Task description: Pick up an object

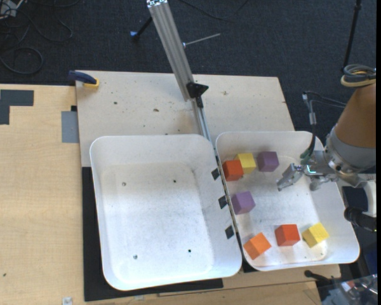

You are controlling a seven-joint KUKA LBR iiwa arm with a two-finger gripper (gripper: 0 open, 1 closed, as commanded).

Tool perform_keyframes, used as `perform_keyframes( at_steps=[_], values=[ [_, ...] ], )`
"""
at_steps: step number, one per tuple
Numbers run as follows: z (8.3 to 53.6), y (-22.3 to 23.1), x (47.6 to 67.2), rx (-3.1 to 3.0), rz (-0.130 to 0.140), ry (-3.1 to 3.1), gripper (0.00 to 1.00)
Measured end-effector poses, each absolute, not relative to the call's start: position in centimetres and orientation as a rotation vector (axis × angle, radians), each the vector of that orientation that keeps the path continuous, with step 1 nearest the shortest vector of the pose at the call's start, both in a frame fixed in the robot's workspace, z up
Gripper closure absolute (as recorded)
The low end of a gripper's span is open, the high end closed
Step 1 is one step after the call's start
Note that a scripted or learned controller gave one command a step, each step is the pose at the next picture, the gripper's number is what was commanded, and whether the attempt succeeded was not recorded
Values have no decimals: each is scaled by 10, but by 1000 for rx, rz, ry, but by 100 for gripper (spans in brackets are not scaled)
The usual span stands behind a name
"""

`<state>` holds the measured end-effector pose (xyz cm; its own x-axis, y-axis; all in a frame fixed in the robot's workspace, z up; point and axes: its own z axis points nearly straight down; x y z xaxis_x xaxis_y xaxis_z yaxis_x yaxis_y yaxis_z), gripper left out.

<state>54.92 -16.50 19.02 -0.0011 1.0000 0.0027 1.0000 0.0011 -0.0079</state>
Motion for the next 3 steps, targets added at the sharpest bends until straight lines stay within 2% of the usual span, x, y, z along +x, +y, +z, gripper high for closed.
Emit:
perform_keyframes(
  at_steps=[1, 2, 3],
  values=[
    [193, -166, 550, -2220, 2, -2218, 0],
    [129, -163, 552, -2216, 7, -2214, 0],
    [91, -163, 553, -2223, 0, -2217, 0]
  ],
)
